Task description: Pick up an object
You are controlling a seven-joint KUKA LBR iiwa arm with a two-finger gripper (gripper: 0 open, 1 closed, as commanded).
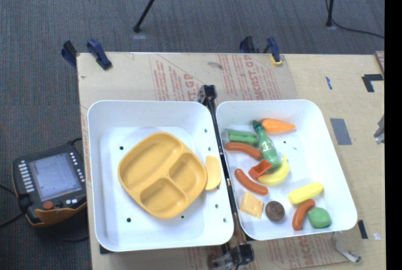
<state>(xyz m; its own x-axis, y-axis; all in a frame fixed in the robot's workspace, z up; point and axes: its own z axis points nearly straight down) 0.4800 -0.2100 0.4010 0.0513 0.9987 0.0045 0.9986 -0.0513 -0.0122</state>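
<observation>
The right bin (326, 137) holds several toy foods. An orange carrot (278, 125) lies at the back, with a green bottle (266, 144) and a green pod (242, 135) beside it. Two brown-red sausages (244, 149) (250, 181) lie on the left side. A yellow banana (277, 174) rests in the middle with a small red piece (260, 169) against it. Along the front lie a cheese wedge (251, 204), a brown disc (274, 210), a yellow piece (306, 192), another sausage (302, 213) and a green lime (319, 217).
The left bin (103, 130) carries a yellow divided plate (162, 173) and a pale orange slice (213, 172) at the plate's right rim. A teach pendant (50, 184) lies on the floor to the left. Blue clamps (99, 53) grip the bench's far edge.
</observation>
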